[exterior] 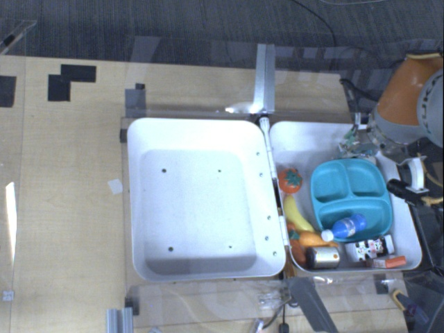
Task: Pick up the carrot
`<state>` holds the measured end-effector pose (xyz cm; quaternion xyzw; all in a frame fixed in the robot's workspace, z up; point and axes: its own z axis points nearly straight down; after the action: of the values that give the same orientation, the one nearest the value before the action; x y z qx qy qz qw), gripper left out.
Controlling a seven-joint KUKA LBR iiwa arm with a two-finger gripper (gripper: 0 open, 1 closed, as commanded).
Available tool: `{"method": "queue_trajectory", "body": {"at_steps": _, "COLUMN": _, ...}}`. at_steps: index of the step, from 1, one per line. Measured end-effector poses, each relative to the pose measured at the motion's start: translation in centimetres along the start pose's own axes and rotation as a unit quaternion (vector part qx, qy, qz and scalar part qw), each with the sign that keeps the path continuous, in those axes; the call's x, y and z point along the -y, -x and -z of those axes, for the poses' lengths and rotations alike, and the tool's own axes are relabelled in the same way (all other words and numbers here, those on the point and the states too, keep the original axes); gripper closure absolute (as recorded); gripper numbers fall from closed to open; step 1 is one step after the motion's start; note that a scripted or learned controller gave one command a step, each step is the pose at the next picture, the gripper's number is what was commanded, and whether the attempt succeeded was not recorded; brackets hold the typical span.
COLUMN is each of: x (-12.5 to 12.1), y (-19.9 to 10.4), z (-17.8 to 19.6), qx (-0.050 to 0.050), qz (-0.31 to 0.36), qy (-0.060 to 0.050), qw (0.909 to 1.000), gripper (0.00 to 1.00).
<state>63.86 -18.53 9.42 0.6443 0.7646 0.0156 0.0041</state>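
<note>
The carrot (310,239) is a short orange piece lying near the front left of the right bin (305,134). It sits between a yellow banana (298,216) and a metal can (323,257). My gripper (356,143) hangs over the back of the right bin, just beyond the far edge of a blue divided plate (350,193). It is well away from the carrot, with the plate between them. The grey arm with its orange band (409,92) comes in from the upper right.
A red-orange tomato-like toy (291,180) lies by the bin's left wall. A blue bottle (347,226) rests on the plate's front edge, with small boxes (374,250) at the front right. The left bin (201,134) stands alongside.
</note>
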Motion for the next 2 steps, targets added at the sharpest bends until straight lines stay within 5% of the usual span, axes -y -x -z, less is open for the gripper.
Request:
{"method": "queue_trajectory", "body": {"at_steps": 1, "x": 6.9, "y": 0.6, "z": 0.1, "qx": 0.012, "qz": 0.08, "qy": 0.0, "qw": 0.9967, "gripper": 1.0}}
{"method": "queue_trajectory", "body": {"at_steps": 2, "x": 2.6, "y": 1.7, "z": -0.5, "qx": 0.006, "qz": 0.089, "qy": -0.014, "qw": 0.9959, "gripper": 1.0}}
